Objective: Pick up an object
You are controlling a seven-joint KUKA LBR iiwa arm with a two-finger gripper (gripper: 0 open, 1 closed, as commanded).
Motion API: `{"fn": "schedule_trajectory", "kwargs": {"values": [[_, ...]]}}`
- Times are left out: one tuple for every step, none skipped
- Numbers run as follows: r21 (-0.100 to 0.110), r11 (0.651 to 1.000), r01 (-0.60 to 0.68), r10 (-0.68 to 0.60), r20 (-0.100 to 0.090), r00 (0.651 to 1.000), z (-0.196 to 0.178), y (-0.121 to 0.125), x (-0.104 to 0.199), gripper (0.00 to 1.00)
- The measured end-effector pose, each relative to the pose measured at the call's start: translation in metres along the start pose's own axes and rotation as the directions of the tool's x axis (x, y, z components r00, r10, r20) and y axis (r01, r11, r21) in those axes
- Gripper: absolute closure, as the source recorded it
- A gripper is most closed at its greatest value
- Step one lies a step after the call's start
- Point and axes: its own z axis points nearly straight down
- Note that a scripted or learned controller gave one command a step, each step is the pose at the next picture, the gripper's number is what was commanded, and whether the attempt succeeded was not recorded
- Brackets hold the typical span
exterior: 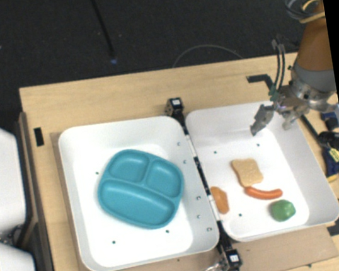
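1. While the grey arm point(310, 58) reaches in over the right edge of the surface point(149, 90), its tool point(275, 118) hangs above the far right corner of the right bin point(219, 124), with two fingers spread apart and nothing between them.
2. Four small things lie in the right bin toward its near edge: a slice of toast point(246, 171) in the middle, a red sausage point(263, 192) just in front of it, a green ball-like piece point(283, 210) near the front right corner, and an orange piece point(220, 199) against the left wall.
3. All four lie well apart from the tool.
4. A blue divided plate point(141, 188) sits in the middle of the left bin point(75, 146).
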Motion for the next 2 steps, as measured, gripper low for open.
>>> {"fn": "schedule_trajectory", "kwargs": {"values": [[-0.014,1.0,0.004,-0.004,0.003,1.0,-0.009,0.003,0.0,0.0],[-0.009,1.0,0.0,0.0,0.005,1.0,0.046,-0.006,-0.008,0.0]]}}
